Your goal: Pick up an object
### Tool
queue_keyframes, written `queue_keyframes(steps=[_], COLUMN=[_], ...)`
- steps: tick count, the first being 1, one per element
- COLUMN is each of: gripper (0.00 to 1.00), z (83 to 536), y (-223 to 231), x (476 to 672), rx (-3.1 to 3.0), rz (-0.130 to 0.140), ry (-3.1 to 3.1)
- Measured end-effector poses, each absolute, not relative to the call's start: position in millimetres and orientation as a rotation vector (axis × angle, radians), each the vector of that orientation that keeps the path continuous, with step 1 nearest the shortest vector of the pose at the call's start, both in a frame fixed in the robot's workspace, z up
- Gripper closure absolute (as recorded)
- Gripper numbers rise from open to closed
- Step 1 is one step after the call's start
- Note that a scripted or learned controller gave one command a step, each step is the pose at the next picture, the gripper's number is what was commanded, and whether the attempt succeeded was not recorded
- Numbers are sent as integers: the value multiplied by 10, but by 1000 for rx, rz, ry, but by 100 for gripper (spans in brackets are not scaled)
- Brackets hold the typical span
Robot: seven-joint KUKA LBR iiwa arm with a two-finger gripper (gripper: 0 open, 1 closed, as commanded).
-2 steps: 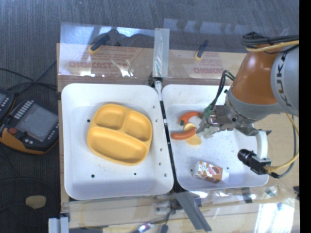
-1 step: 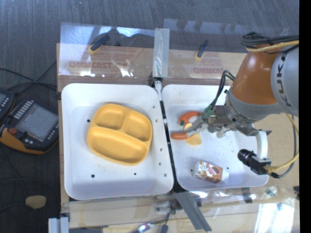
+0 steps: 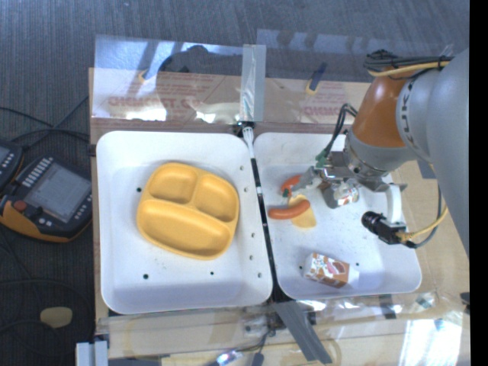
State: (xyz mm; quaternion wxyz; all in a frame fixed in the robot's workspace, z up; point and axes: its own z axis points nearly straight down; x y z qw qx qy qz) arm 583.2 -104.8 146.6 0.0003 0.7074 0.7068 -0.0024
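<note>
Right now the tool (image 3: pixel 338 191) is low in the right bin (image 3: pixel 396 277), upper middle, arm (image 3: pixel 427 105) reaching in from the right with the orange band just above it. A small silver-and-red object (image 3: pixel 345 196) sits right at the tool tip; can't tell if it's gripped or how far the tool is spread. Just left of the tool: a small red-orange piece (image 3: pixel 290 182), and below that a sausage-shaped orange item (image 3: pixel 288 211) lying across a flat yellow slice (image 3: pixel 306 219), touching it. Near the bin's front edge, well apart from the tool, a red-and-white packet (image 3: pixel 329 269) lies flat. Left bin (image 3: pixel 114 280) holds a yellow divided tray (image 3: pixel 188 209), three compartments, roughly centred. Off the desk at far left, a pendant with orange casing (image 3: pixel 42 193) sits on the floor.
</note>
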Motion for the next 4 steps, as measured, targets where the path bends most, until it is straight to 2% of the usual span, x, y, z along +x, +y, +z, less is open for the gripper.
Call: queue_keyframes(steps=[2,3,4], gripper=[0,100,100], z=[901,1006,2155], y=[-958,-948,-517], x=[5793,5810,5520], rx=[2214,2211,2219], rz=[4,9,-5], ry=[2217,2216,2224])
